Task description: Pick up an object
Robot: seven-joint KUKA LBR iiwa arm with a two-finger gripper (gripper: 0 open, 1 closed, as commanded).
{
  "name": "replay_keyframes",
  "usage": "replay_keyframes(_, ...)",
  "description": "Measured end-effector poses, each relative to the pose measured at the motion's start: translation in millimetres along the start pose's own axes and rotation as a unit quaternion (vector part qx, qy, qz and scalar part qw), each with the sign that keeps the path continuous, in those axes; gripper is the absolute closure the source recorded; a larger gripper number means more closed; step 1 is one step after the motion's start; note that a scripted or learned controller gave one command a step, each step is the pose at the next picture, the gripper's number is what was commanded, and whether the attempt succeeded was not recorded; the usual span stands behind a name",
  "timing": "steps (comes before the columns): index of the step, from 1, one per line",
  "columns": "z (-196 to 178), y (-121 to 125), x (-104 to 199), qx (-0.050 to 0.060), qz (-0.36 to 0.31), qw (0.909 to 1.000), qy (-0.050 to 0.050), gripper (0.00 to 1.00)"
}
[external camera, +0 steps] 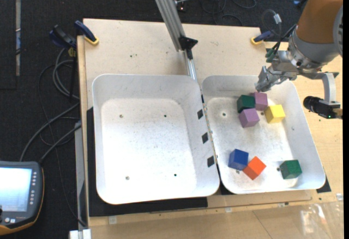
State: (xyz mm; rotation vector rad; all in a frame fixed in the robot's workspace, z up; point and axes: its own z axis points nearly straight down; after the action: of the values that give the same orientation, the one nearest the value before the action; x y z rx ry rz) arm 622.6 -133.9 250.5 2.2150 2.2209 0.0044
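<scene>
Pincer [262, 86] hangs over the far edge of the right bin [311, 145], just above a pink cube [262, 100] (whether its tips are parted or closed, I cannot tell), and nothing is seen held in it. Beside the pink cube sit a dark green cube [246, 103], a purple cube [249, 117] and a yellow cube [274, 113]. Nearer the front lie a blue cube [238, 159] touching an orange cube [254, 168], and a green cube [290, 169] apart. The left bin [109, 123] sits alongside on the surface [136, 47].
</scene>
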Motion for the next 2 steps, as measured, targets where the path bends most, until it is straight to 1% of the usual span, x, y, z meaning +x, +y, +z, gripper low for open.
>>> replay_keyframes(1,5,3,64,0.003,-0.003,1.0000,0.002,1.00)
replay_keyframes(2,17,10,113,0.003,-0.003,1.0000,0.002,1.00)
